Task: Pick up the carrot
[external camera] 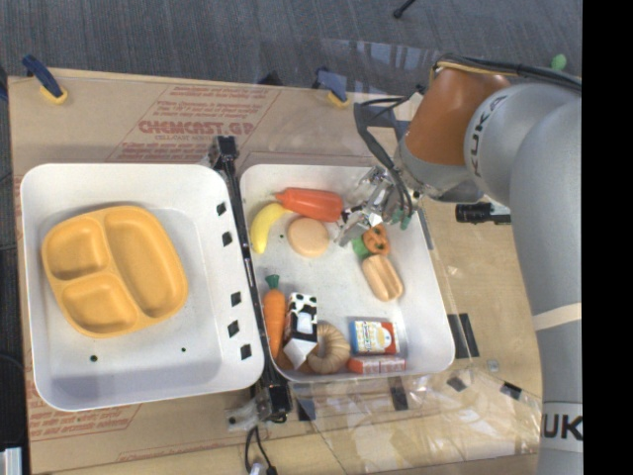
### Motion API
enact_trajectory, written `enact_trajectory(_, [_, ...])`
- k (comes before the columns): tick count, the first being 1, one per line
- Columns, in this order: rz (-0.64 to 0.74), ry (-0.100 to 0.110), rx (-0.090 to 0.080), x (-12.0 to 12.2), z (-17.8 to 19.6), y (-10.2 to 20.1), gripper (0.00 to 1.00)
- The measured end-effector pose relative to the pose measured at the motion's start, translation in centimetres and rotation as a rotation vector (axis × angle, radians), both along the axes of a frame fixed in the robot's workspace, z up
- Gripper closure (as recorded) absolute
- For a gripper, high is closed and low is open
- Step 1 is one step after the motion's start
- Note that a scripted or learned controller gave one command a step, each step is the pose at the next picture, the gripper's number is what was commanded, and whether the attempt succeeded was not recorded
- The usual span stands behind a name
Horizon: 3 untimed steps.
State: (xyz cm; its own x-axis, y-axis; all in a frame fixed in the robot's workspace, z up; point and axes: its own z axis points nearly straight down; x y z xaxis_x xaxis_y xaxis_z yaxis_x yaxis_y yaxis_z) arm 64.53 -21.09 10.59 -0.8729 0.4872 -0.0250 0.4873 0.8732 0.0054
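Carrot (274, 315): lies lengthwise along the left wall of the right bin (425, 300), in the lower middle of the frame, green top pointing up-frame, tip toward the lower edge; nothing grips it.
Carrot's neighbours: a black-and-white carton (301, 321) touches its right side; a bagel (328, 347) sits just below and right of that; a small juice box (373, 336) lies further right near the bin's lower wall.
Arm (514, 146): enters from the right of the frame, a thick grey link running down the right side, bending at the orange band (447, 115) in the upper right, wrist angled down and left into the right bin's upper right corner.
Gripper (368, 211): low over the upper right part of the right bin, well apart from the carrot, pointing toward the frame's left.
Fingers: cannot tell whether they are wide or narrow; the metal parts blur together against the bin, and nothing is seen held between them.
Near the gripper: a red pepper (311, 203) just left of it, a round tan piece (308, 237) below that, a banana (262, 225) further left, a pretzel (375, 241) just below the gripper, a hot dog (382, 276) below the pretzel.
Left bin (203, 359): on the left of the frame, holding a yellow divided plate (59, 228).
Counter (129, 117): brown cardboard with red print under both bins.
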Motion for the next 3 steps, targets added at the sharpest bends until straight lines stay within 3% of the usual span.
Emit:
enact_trajectory(1, [0.007, 0.008, 0.002, -0.2, 0.5, 0.2, 1.0])
enact_trajectory(2, [-0.214, 0.019, 0.011, 0.3, 4.5, 9.6, 1.0])
enact_trajectory(3, [0.025, 0.015, 0.003, -4.5, 15.7, 6.0, 1.0])
